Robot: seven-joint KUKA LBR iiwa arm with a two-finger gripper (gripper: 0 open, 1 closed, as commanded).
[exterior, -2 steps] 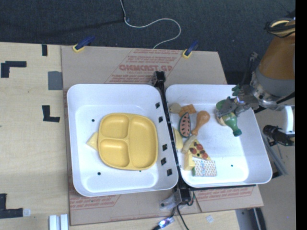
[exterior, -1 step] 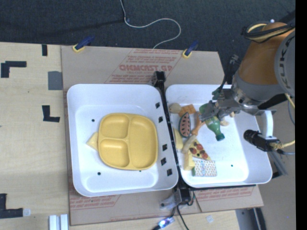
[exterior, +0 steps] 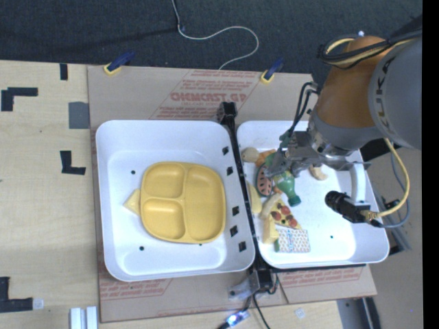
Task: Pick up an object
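Note:
My gripper [exterior: 291,162] hangs low in the right bin [exterior: 357,249], over a heap of toy food at the bin's left side. Just below it lie a green piece [exterior: 289,189] and a watermelon slice [exterior: 264,181]. A pizza slice [exterior: 281,216] and a small patterned square packet [exterior: 293,240] lie nearer the front. A pale beige piece [exterior: 250,155] sits at the heap's far edge, and another beige piece [exterior: 317,173] lies to the gripper's right. The wrist hides the fingers.
The left bin [exterior: 113,149] holds a yellow divided plate [exterior: 184,201] with a yellow wedge [exterior: 132,201] poking out from under its left edge. Both bins rest on a cardboard sheet [exterior: 199,94]. A black divider [exterior: 236,177] runs between the bins.

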